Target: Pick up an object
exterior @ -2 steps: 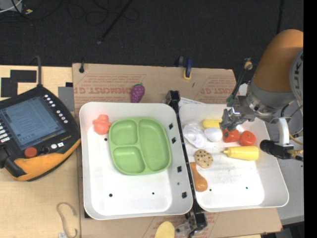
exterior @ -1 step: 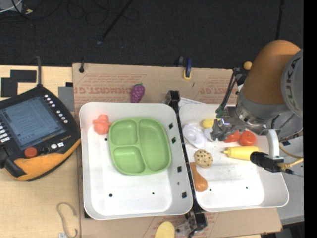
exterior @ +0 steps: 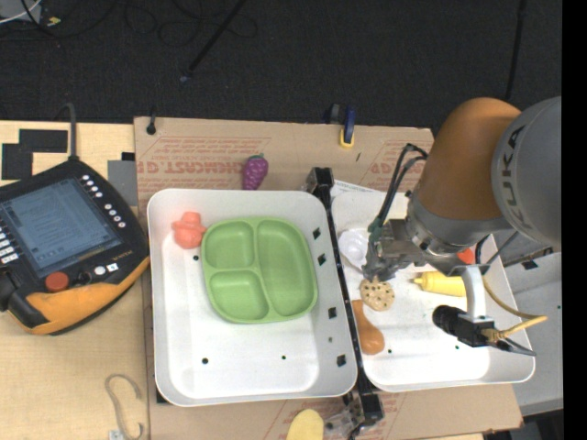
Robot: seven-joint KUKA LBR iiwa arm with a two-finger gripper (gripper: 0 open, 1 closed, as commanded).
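In the right-hand shallow white bin [exterior: 413,360]: one round tan speckled cookie [exterior: 377,294], lying flat near the dividing wall. Likely the chosen target, since the end effector [exterior: 380,269] hangs directly over it, seemingly poised to descend. Open or closed: cannot tell.

Two white bins stand on the counter [exterior: 73,374]: the left bin [exterior: 238,367] and the right bin [exterior: 417,363]. The left bin holds one green divided tray [exterior: 259,270] and one pink toy [exterior: 187,230]. The right bin holds one cookie [exterior: 376,293], one yellow piece [exterior: 442,285], one brown piece [exterior: 370,336] and one white piece [exterior: 353,244].
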